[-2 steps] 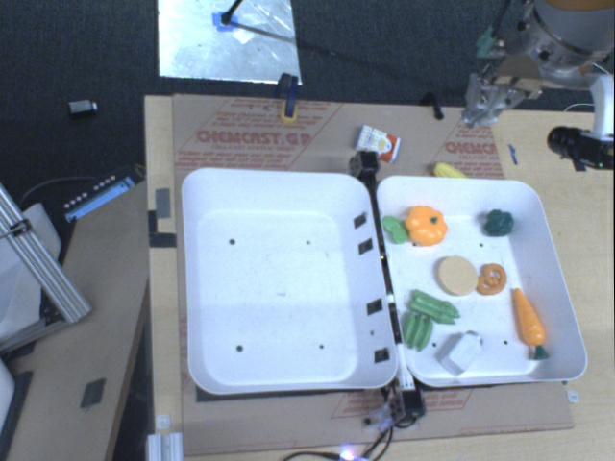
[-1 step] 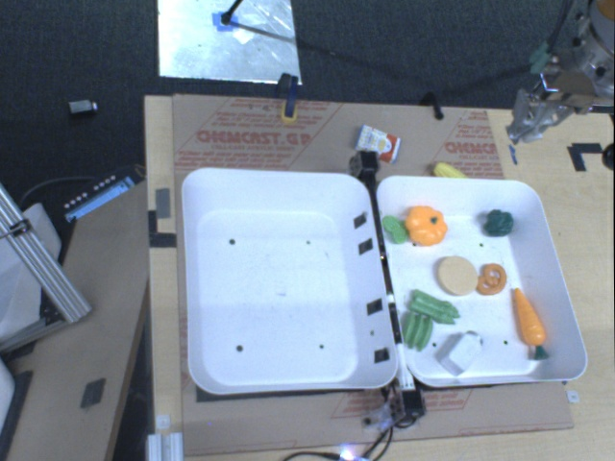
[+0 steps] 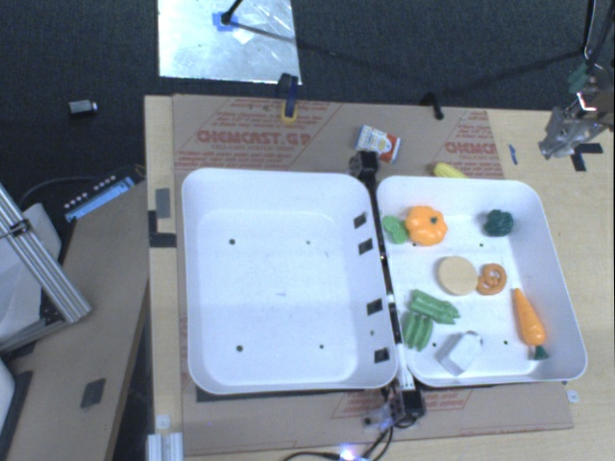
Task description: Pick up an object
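hand (image 3: 574, 133) hangs at far right edge, above worktop (image 3: 240, 128) and off the bins; can't tell its state. your targets sit in right bin (image 3: 557, 257): orange pumpkin toy (image 3: 426, 225), likely light, hard, slick; pinch across its middle. carrot (image 3: 528, 319) lies near the bin wall, awkward. green pods (image 3: 424, 316) crowd the white block (image 3: 459, 351). left bin (image 3: 279, 277) well apart.

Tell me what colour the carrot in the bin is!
The carrot is orange with a green tip, seen in the camera view.
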`<control>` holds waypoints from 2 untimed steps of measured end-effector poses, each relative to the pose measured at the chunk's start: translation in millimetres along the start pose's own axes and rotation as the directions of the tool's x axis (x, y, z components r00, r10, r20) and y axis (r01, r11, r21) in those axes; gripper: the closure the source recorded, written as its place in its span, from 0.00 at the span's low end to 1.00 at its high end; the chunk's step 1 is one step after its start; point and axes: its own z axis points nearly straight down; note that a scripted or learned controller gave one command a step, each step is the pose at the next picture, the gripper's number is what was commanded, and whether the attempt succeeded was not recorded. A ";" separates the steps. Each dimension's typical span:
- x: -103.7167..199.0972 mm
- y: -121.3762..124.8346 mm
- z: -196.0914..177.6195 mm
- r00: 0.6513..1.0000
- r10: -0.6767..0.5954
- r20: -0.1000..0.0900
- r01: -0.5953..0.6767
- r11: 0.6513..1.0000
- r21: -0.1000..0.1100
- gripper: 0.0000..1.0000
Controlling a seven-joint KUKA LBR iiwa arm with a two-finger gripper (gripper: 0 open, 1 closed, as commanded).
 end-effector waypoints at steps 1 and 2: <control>-53.8 -0.7 13.8 1.000 -0.002 0.001 0.002 1.000 -0.001 1.00; -57.9 -45.6 -75.9 1.000 -0.003 0.002 0.003 1.000 -0.010 1.00</control>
